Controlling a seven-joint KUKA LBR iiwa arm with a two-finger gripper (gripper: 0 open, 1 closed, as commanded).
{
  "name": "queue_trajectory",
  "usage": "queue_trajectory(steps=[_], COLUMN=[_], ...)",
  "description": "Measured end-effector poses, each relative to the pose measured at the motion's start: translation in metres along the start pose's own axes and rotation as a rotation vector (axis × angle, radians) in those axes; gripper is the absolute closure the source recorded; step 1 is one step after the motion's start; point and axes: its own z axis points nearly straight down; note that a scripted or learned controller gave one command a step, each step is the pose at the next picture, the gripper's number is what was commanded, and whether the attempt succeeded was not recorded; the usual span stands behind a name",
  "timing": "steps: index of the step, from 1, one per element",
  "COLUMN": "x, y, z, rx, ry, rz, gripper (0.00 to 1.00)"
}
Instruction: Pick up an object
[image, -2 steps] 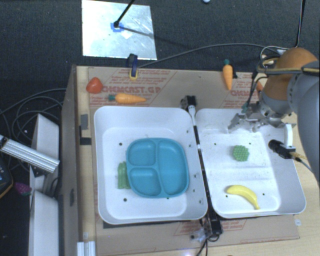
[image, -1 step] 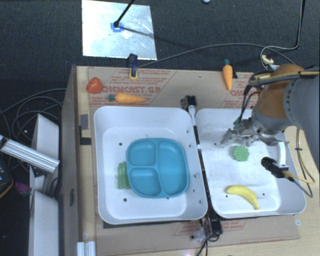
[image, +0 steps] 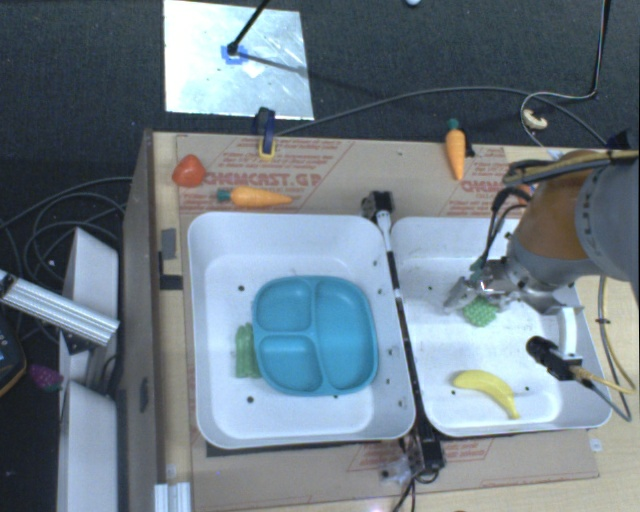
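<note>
2 bins (image: 225, 240): 1 banana (image: 487, 389), 1 blue plate (image: 314, 333); claw (image: 478, 297), grip unclear, over 1 green block (image: 481, 313).

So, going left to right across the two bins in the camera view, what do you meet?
Green object → blue divided plate → green textured object under the gripper; the yellow banana overlaps it in x.

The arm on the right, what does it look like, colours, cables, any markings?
The arm is a thick rounded grey tube with a broad orange band above the wrist. Dark cables loop along its side near the band. The gripper at its end is small, metallic and silver-grey. The view is too coarse to show any markings or lettering.
</note>
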Motion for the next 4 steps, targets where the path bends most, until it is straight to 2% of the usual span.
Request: queue_trajectory(steps=[1,2,3,4], x=[-0.008,-0.040,0.011,0.010], y=[-0.024,-0.022,-0.006,-0.006], z=[0.000,-0.028,0.000,-0.010], rx=[0.001,-0.001,0.001,-0.001], ry=[0.000,-0.001,0.001,0.000], rz=[0.001,0.002,-0.002,-0.003], gripper=[0.00,0.00,0.00,1.00])
